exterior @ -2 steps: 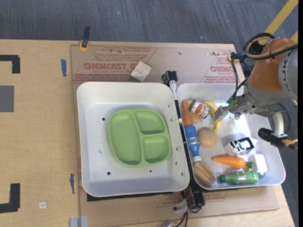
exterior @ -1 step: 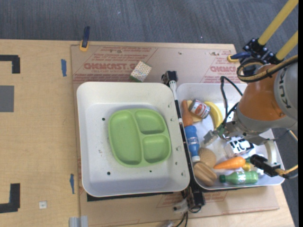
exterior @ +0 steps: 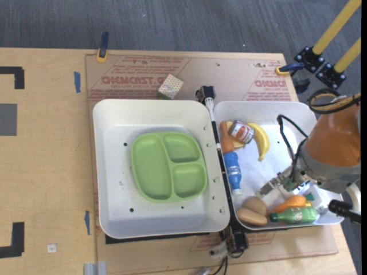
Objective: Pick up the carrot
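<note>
nearest in the right bin [exterior: 298,110], a green bottle [exterior: 295,215] lies just beside the carrot [exterior: 293,201], so the gripper [exterior: 282,183], grip unclear, should close on the carrot without catching the bottle or bread roll [exterior: 253,212].

green divided plate [exterior: 168,167] in left bin [exterior: 109,153] (centred); banana [exterior: 262,140], blue bottle [exterior: 232,173] in right.

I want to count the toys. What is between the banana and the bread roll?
In the camera view, bare white bin floor lies between the banana and the bread roll; the blue bottle stands just left of that stretch.
</note>
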Controlling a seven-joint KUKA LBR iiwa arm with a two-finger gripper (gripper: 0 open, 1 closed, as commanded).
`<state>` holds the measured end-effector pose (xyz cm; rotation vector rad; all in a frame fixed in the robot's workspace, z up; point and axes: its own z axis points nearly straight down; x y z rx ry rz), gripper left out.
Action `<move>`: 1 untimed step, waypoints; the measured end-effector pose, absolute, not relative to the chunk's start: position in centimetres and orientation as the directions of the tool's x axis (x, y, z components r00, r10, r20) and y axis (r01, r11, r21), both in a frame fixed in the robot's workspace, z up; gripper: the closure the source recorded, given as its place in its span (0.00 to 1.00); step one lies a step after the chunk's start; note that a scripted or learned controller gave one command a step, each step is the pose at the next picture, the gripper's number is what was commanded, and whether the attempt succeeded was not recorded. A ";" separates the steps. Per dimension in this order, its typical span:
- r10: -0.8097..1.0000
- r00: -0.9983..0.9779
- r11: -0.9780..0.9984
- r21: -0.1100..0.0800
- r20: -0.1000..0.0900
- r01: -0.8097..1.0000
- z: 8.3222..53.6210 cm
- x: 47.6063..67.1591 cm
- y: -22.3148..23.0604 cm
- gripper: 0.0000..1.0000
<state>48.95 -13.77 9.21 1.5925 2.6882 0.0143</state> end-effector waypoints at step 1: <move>0.724 -0.689 0.689 0.019 -0.009 0.724 9.1 48.8 -18.7 0.00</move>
